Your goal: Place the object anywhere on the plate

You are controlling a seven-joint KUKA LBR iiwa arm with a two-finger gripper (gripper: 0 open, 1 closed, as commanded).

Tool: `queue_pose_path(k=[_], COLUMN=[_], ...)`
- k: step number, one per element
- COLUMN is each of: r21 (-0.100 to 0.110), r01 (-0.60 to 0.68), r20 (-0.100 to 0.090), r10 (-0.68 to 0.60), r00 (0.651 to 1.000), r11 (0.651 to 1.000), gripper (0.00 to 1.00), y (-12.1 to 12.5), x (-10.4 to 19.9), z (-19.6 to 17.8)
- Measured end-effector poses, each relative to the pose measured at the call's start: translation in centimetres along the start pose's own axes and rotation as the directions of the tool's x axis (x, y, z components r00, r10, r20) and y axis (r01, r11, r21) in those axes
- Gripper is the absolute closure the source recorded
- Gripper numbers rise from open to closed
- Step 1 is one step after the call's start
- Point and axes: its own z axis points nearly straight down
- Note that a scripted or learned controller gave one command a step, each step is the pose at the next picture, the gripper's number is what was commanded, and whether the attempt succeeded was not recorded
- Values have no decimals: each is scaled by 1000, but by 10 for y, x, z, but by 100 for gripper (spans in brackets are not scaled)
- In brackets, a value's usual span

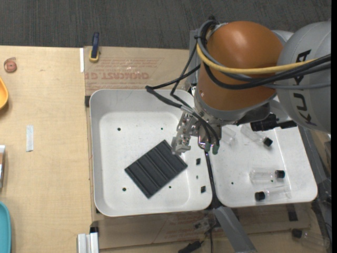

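A: Where are the jaws relative to the plate (pixel 156 168)?

B: The plate is just down and to the left of them in the camera view. Its upper right corner is close by the tips, maybe right under them. From this slant I can't say whether they touch.

A: How does the plate lie?

B: It lies flat in the left bin (pixel 100 157), turned at an angle. Its long axis runs from that near corner away to the lower left, and its ribs run the same way.

A: Are the jaws open, closed, or gripping something?

B: I can't tell. The arm (pixel 239 67) hangs over them and cables cross in front, so I can't make out anything held there.

A: So where is the object?

B: I'm not sure which thing it is. On the other side of the jaws, in the right bin (pixel 305 167), there are small clear pieces with black caps. The nearest piece (pixel 267 141) is off to the right, well apart from the jaws, and two more are lower right. None of them is on the plate.

A: What does the next move depend on?

B: I'd say direction. If the jaws do carry something, a short drop toward the lower left should land it on the ribbed face. If not, the arm has to go right first, away from the plate
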Motion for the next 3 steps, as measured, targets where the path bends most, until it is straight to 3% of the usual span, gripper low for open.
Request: queue_pose_path(k=[1,2,3], r21=[0,-1,1], r01=[41,219,-137], r20=[1,2,0], r10=[-41,-219,137], r00=[999,976,991], r11=[999,976,991], gripper=[100,100,100], y=[31,-22,29], x=[-27,0,-21], z=[11,-31,16])
